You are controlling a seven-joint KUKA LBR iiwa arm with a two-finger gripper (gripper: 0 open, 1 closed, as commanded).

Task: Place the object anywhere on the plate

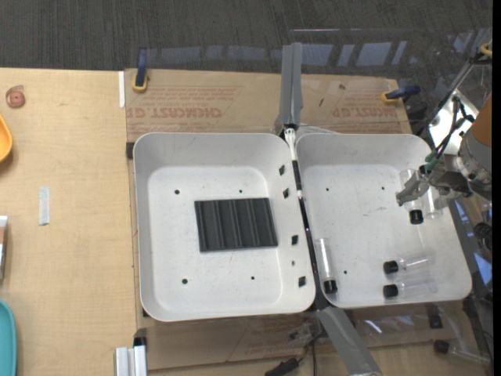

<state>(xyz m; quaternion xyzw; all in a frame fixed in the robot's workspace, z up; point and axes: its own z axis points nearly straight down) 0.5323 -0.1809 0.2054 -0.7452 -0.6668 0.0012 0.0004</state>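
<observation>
Your gripper (pixel 416 204): over right bin (pixel 368 159), fingers' state unclear | dark ridged plate (pixel 236 224): left bin (pixel 156 210) | vials (pixel 401 265): right bin

Around the bins: what we see on the table and its backing

We see a light wooden table (pixel 63 171) at left with a small grey strip (pixel 44 206) lying on it, a round pinkish disc (pixel 15 97) near its far edge, an orange item (pixel 4 141) and a teal one (pixel 6 343) cut off by the frame. Brown cardboard (pixel 211 104) with reversed red lettering lies under the bins, held by a yellow clamp (pixel 140 81) at left and another (pixel 395 95) at right. Dark carpet (pixel 196 14) lies beyond.
</observation>
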